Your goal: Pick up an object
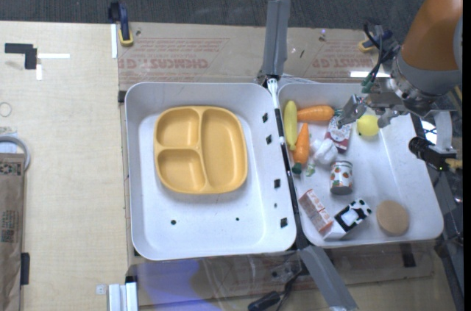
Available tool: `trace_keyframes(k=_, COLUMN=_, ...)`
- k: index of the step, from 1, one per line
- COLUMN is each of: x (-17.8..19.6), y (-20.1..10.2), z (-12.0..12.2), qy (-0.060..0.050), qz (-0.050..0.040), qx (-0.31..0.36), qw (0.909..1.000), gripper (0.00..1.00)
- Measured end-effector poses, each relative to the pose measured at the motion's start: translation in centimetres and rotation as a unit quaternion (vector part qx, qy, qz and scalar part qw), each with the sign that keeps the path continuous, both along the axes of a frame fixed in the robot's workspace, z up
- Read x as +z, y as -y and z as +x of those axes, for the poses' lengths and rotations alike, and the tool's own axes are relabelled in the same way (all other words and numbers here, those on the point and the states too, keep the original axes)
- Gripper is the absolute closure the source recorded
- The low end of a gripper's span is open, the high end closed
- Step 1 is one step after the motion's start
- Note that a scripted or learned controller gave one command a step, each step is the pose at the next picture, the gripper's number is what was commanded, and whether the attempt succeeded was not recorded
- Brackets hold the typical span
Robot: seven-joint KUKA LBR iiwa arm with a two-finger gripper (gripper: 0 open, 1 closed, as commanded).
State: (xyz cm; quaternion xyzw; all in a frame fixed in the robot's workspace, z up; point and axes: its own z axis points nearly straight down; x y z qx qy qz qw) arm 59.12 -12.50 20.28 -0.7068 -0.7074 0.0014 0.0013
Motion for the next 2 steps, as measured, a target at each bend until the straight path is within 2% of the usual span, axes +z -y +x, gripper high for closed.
trace_keyframes(k=1, x=-11.2, y=-0.2, z=0.5, qy=0.001, qz=0.0001, qx=0.061, qw=0.9981, gripper=0.00)
trace_keyframes(k=2, x=-11.1, y=1.4, z=3.2, qy=0.002, qz=0.0001, qx=0.074, qw=0.9973, gripper=0.00)
